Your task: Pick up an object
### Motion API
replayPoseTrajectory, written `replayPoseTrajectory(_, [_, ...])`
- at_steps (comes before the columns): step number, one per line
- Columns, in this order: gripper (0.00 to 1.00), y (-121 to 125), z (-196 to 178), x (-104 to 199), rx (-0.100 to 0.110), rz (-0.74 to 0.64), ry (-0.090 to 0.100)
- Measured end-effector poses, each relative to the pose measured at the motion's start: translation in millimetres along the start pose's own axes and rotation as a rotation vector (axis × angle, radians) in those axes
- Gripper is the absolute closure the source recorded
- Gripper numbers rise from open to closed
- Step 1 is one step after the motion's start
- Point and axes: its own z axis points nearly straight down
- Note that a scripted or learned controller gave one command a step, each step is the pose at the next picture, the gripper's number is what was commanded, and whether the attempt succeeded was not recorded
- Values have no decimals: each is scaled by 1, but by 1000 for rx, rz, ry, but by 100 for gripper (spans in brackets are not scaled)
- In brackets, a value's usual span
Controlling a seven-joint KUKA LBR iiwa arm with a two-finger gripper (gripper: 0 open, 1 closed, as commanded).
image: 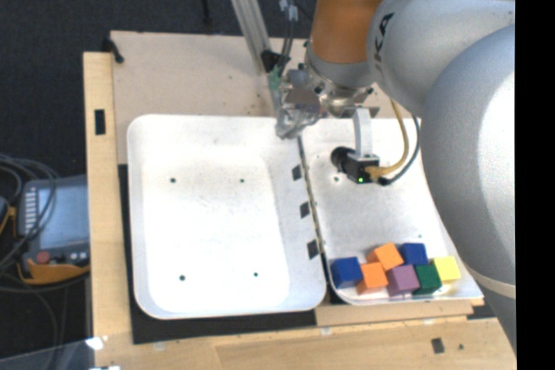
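**Camera view: gripper sits at the far end of the bins, blocks wait at the near corner**

Camera view looks down on a desk [100, 186] bearing a left bin [156, 143] and a right bin [429, 212]. The gripper [290, 121] hangs near the divider at the far end; whether its jaws are spread or pressed together I cannot tell.

The task's things, a cluster of blocks [395, 269], lie packed in the right bin's near corner, well apart from the gripper. They are small cubes: blue, orange, purple, green and yellow, most touching one another.

To do this step well, I judge the arm should travel to that corner and choose an outer cube, perhaps the blue block [345, 270], approaching vertically so neighbours and the bin wall do not obstruct.
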Motion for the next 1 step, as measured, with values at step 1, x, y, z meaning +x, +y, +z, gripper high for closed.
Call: replayPoseTrajectory(1, [0,-1,0,-3,3,0,-2])
